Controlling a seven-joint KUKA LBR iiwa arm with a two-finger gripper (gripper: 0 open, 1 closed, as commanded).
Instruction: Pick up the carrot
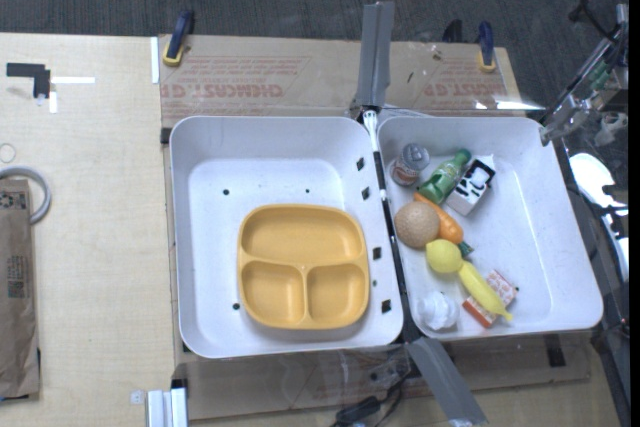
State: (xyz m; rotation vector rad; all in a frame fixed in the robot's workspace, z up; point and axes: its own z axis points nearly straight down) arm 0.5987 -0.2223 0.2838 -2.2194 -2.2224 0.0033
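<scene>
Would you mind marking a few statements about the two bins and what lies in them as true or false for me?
1. The yellow divided plate lies in the left bin. True.
2. The carrot lies on the yellow divided plate. False: it lies in the right bin, tucked against the brown round fruit.
3. The lemon lies just below the carrot in the picture. True.
4. The banana stands alone in the left bin. False: it lies in the right bin, beside the lemon.
5. The green bottle lies next to a small black-and-white carton. True.
</scene>
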